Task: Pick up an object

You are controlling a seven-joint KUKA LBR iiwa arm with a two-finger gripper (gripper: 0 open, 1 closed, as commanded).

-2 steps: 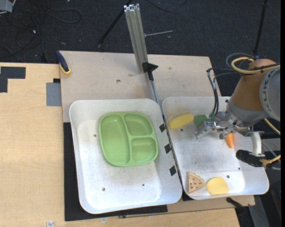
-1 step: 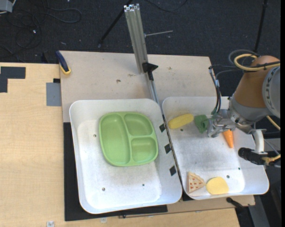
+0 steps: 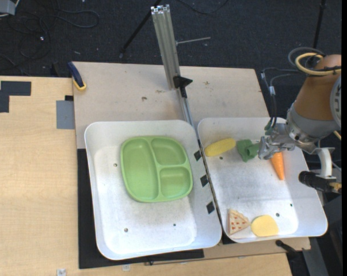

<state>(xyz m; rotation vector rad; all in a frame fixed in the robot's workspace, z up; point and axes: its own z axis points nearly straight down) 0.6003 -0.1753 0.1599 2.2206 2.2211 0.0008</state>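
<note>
In the right bin (image 3: 259, 220) lie a yellow corn-like piece (image 3: 219, 147), a small green object (image 3: 246, 150), an orange carrot (image 3: 278, 165), a pizza slice (image 3: 237, 221) and a yellow round piece (image 3: 264, 226). My gripper (image 3: 267, 148) hangs low over the bin's far right part, between the green object and the carrot's top end. It sits right beside the green object; whether it touches it is unclear. The arm's grey and orange wrist (image 3: 315, 105) rises behind it.
The left bin (image 3: 110, 229) holds a green divided plate (image 3: 156, 168). A metal post (image 3: 167, 45) stands behind the bins. Black clips (image 3: 203, 180) line the seam between the bins. A wooden board (image 3: 29, 177) lies to the left.
</note>
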